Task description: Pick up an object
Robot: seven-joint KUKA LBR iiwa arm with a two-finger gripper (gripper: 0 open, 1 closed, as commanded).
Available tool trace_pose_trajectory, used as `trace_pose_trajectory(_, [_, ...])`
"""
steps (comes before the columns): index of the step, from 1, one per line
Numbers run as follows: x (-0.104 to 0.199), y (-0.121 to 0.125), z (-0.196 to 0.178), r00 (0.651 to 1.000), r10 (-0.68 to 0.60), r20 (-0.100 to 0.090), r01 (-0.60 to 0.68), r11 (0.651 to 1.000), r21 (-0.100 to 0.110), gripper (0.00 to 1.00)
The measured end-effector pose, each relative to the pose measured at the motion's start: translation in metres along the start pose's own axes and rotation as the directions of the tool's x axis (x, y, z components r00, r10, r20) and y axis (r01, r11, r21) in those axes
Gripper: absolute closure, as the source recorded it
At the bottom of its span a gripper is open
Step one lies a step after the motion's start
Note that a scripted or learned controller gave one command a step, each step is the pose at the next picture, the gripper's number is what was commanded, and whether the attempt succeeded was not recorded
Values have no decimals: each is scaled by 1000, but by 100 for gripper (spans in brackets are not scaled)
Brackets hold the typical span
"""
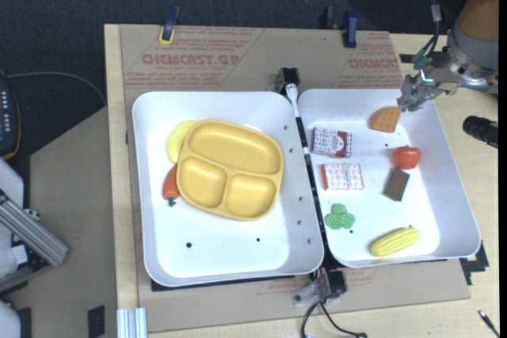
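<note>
One waffle piece just left of pincer, pincer's grip state unclear

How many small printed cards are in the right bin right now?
2. One card lies near the bin's left wall, toward the far side; the other card lies just in front of it, closer to the camera. More could be hidden under other items.

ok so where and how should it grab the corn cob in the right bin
Grip the corn cob across its middle, coming straight down from above. It lies flat and slightly slanted near the right bin's front wall, so the fingers should close across its narrow width. The green piece sits apart on its left, leaving room.
</note>
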State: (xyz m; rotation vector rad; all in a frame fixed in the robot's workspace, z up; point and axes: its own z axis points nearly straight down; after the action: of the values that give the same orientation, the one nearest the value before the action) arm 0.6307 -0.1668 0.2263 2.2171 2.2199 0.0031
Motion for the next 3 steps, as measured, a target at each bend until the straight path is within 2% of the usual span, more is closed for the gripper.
trace_pose_trajectory(1, [48,-28,9,1000,-2,-4,2,1000,8,100])
trace_pose_trajectory(2, [88,-48,10,1000,-3,-4,3,1000,8,100])
trace_pose_trajectory(3, [133,-69,-9,1000,-3,-4,3,1000,7,100])
